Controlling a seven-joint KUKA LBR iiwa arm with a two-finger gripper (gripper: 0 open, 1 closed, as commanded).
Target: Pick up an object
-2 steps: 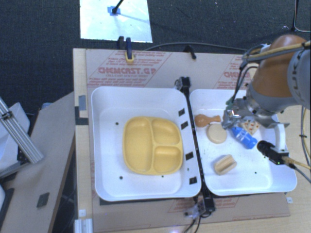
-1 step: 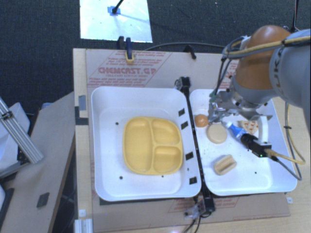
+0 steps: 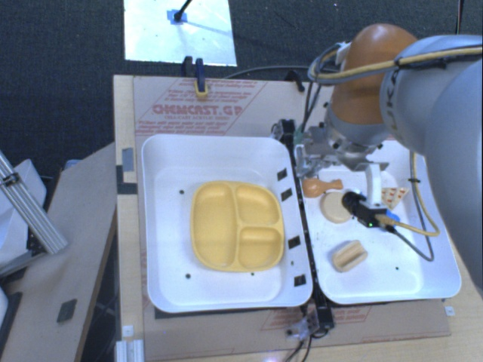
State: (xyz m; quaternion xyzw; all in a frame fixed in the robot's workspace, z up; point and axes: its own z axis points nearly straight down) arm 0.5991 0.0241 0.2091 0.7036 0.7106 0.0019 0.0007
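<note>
End effector (image 3: 337,168) hangs low over the far left part of the right bin (image 3: 423,277); I cannot tell whether it is apart or together. Just on its near side lies a smooth orange peg (image 3: 320,185), long axis left to right, beside a pale round disc (image 3: 332,208). A tan rounded block (image 3: 349,256) sits nearer.

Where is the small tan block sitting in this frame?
In the camera view, the tan block lies in the right bin, toward its lower left, just below the round beige disc and apart from it.
</note>
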